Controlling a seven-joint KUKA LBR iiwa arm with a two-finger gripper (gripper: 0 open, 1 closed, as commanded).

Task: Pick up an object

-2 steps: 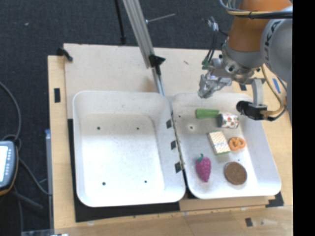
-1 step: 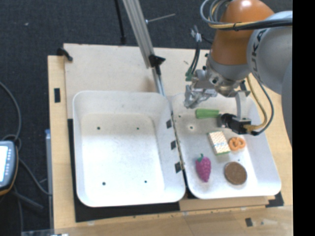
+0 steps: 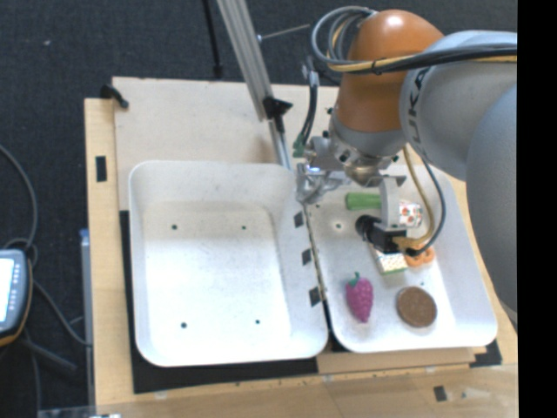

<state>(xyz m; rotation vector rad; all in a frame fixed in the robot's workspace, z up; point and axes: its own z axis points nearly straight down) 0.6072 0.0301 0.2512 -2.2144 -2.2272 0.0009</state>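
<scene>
**A grey arm with an orange band**

The arm (image 3: 470, 85) has a smooth, rounded shell in light grey, and it looks thick and heavy. On its side I see part of some dark letters, but I cannot read the word. Above the wrist sits a band (image 3: 383, 68) in shiny orange, shaped like a dome, and the light reflects on its top. Several thin cables (image 3: 335, 33), grey and black, make loops beside this band, and one yellow and black cable runs along the grey shell. Under the band is a ring of dark grey metal. The gripper (image 3: 313, 181) below is small, made of bare silver metal parts.
</scene>
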